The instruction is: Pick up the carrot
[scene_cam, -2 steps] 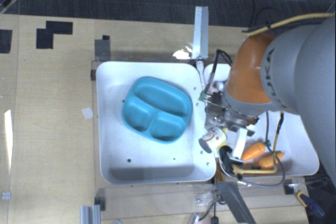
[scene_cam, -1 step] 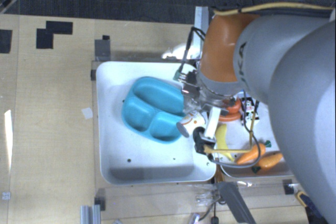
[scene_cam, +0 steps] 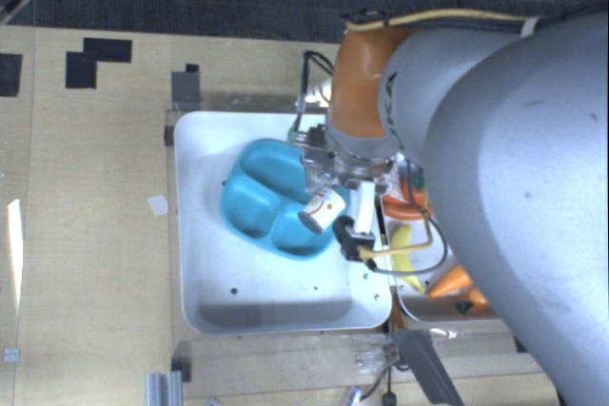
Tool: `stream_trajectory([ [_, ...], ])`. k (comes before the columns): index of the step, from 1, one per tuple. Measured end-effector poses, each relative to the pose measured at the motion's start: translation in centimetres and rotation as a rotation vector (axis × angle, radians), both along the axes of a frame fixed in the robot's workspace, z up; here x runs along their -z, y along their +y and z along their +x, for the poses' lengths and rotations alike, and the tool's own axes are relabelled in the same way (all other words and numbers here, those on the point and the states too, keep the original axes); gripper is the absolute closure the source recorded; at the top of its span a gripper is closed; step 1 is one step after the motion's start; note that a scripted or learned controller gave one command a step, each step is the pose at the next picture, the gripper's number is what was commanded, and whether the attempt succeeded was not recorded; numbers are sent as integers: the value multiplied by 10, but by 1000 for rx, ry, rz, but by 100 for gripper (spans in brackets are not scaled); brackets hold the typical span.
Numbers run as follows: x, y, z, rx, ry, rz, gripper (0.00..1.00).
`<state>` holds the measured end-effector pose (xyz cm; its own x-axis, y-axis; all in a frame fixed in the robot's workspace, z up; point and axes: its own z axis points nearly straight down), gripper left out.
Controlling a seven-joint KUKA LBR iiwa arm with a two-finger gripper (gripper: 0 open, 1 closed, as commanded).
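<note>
The carrot (scene_cam: 455, 283) is seen nearest the camera, lying in the right bin (scene_cam: 419, 307) beside the arm, its orange body partly hidden by the grey arm (scene_cam: 514, 195). Just beyond it, a yellow object (scene_cam: 404, 247) is laid in the same bin. The gripper (scene_cam: 324, 209) is poised over the left bin (scene_cam: 205, 233), at the edge of a blue divided dish (scene_cam: 262, 200). A small white cylindrical item (scene_cam: 322, 208) is seen at its tip; whether it is gripped cannot be told.
</note>
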<state>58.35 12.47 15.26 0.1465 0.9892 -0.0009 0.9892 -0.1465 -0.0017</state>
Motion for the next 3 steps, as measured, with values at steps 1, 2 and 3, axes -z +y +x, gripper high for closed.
stream_trajectory([
  [1, -78, -45, 45, 314, -4, 0, 100],
  [2, -78, -44, 45, 313, -4, 0, 0],
  [3, -31, -31, 85, 527, -3, 0, 0],
])
